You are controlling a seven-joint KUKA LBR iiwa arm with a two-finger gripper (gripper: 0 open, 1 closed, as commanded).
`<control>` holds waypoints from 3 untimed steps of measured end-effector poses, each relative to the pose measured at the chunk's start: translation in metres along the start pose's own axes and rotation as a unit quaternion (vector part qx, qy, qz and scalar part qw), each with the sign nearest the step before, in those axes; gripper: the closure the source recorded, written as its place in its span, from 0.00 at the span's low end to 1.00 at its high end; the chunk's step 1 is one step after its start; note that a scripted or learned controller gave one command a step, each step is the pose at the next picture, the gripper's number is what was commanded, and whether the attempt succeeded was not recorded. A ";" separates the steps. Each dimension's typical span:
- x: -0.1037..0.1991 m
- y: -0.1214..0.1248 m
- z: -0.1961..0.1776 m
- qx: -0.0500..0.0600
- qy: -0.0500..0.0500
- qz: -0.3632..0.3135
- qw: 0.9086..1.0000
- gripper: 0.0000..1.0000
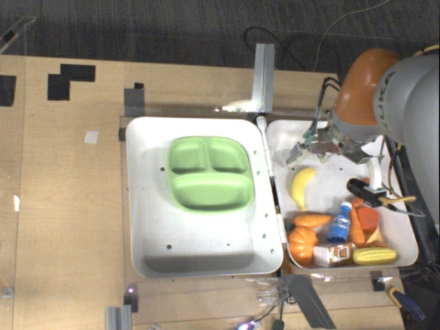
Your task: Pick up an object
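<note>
My gripper [311, 150] hangs over the far part of the right bin [405, 249], open, with nothing between its fingers. A yellow banana [302, 186] lies just in front of it, apart from it. Along the bin's near side several toys are crowded: an orange carrot [313, 220], an orange pumpkin [301, 239], a blue bottle [340, 224], a red-orange block [366, 220], a yellow corn cob [375, 256] and a white and brown packet [333, 254].
The left bin [148, 205] holds a green divided plate [210, 172] lying flat near its far middle. A metal post [264, 74] stands behind the wall between the two bins. The grey arm [405, 95] comes in at the right.
</note>
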State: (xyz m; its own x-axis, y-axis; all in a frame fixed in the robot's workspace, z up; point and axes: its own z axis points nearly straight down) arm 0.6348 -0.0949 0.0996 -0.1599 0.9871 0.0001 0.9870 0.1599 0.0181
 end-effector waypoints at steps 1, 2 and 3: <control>-0.004 -0.036 0.010 0.002 -0.001 -0.013 1.000 0.00; -0.004 -0.036 0.010 0.002 -0.001 -0.013 1.000 0.00; -0.003 -0.033 -0.001 -0.001 0.000 -0.014 1.000 1.00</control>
State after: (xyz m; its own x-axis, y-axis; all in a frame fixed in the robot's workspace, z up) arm 0.6029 -0.1028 0.0997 -0.1881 0.9822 -0.0012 0.9820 0.1881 0.0198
